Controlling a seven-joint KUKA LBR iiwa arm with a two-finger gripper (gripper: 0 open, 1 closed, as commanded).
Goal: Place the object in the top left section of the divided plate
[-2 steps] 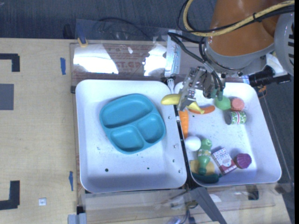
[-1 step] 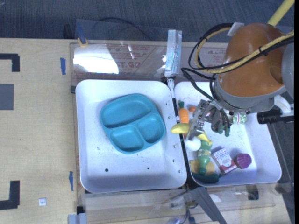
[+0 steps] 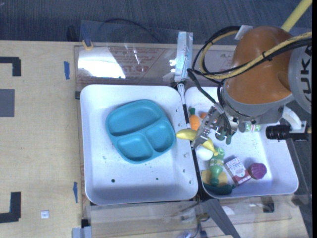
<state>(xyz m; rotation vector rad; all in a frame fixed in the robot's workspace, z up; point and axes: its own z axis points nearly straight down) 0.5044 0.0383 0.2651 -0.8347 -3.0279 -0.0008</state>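
Observation:
A blue divided plate (image 3: 141,130) lies in the left white bin (image 3: 99,182), with one large section along its upper left and two smaller ones below. My gripper (image 3: 203,134) hangs low over the left side of the right bin (image 3: 282,182), under the orange wrist band. A yellow banana-shaped toy (image 3: 185,134) lies just left of the gripper, on the wall between the two bins. Whether the gripper touches it is hidden by the wrist.
The right bin holds several toy foods: an orange piece (image 3: 195,123), a white egg (image 3: 204,154), a yellow piece (image 3: 209,146), a green-yellow item (image 3: 216,172), a red-white box (image 3: 235,169) and a purple item (image 3: 257,171). Cables loop above the wrist.

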